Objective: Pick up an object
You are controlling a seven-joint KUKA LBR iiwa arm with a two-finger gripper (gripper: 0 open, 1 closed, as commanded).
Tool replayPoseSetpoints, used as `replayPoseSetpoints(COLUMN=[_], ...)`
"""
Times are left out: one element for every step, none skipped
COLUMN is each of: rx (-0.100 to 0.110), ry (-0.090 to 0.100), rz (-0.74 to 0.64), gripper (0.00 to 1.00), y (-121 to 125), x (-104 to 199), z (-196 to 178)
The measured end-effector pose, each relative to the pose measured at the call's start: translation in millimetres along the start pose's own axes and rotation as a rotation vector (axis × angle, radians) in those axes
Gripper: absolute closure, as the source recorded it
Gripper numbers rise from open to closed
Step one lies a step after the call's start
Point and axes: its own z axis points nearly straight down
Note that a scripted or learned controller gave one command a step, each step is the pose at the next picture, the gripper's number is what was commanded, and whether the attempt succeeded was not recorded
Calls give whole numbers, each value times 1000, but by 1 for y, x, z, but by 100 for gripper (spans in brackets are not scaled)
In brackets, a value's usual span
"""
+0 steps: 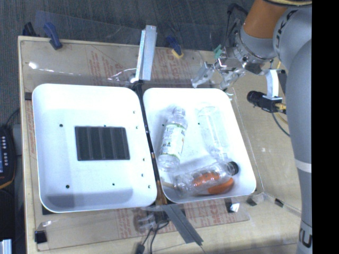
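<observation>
Arm (288,41) came in from the right, orange band up top, pincer (214,75) parked over the far rim of the right bin (241,142), near its back edge. Fingers (201,78) looked splayed apart, nothing between them: released, no grasp.

All the pickable stuff sat in the right bin, nearer the camera than the pincer and well apart from it:
- clear plastic bottle with a label (172,139), lying lengthwise, cap end pointing back toward the pincer, down and left of it.
- second clear bottle, unlabelled (212,131), lying roughly parallel just beside the first, almost straight below the pincer. Closest item to it.
- clear bottle with orange contents (204,180), lying crosswise along the near wall, farthest from the pincer. Its black cap (232,168) pointed right. It seemed to touch the lower ends of the other two, though I couldn't tell for sure through the clear plastic.

Left bin (53,142) was off to the pincer's left, with a dark ribbed rectangular panel (102,143) at its middle. A metal bar (145,54) stood at the divide between the bins, left of the pincer.
</observation>
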Motion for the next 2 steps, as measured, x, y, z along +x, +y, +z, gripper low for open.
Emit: replayPoseSetpoints(rx=[2, -3], ry=[1, 0], rz=[53, -69], gripper=[0, 0], y=[-14, -51], x=[34, 39], z=[158, 188])
